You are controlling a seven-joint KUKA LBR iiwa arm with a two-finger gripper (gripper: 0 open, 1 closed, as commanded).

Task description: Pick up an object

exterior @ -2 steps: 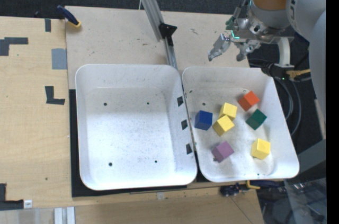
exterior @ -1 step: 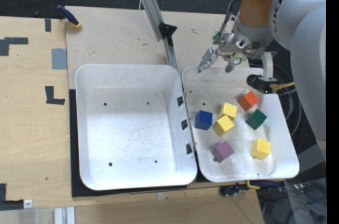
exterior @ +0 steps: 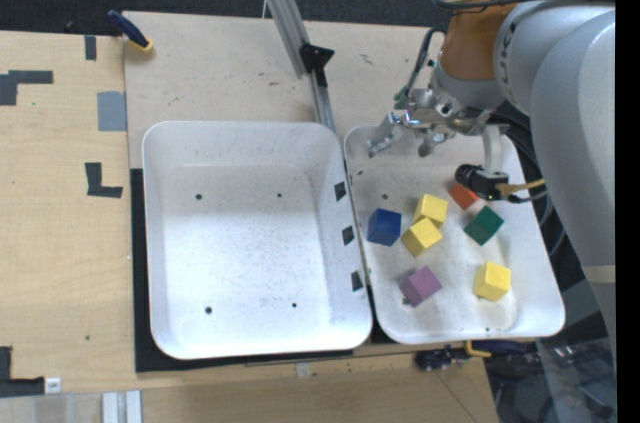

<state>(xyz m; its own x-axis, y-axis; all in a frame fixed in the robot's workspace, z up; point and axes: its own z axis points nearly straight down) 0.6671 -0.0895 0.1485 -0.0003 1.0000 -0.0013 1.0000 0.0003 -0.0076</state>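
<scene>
The right bin (exterior: 530,311) holds several small blocks. A blue cube (exterior: 384,227) lies nearest the bins' shared wall. Two yellow cubes (exterior: 432,209) (exterior: 422,236) touch each other at the centre. A third yellow cube (exterior: 492,280) and a purple cube (exterior: 421,285) lie toward the front. A green cube (exterior: 484,226) sits beside an orange block (exterior: 463,196) on the right. My gripper (exterior: 404,144) hovers over the bin's far left corner, above and behind the blocks. Its fingers (exterior: 378,146) are spread open with nothing between them.
The left bin (exterior: 160,211) stands beside the right one, with a dividing wall (exterior: 350,211) between them. A slanted metal rail (exterior: 285,1) runs down to the bins' far edge. A blue and yellow clamp (exterior: 130,31) lies on the bench at far left.
</scene>
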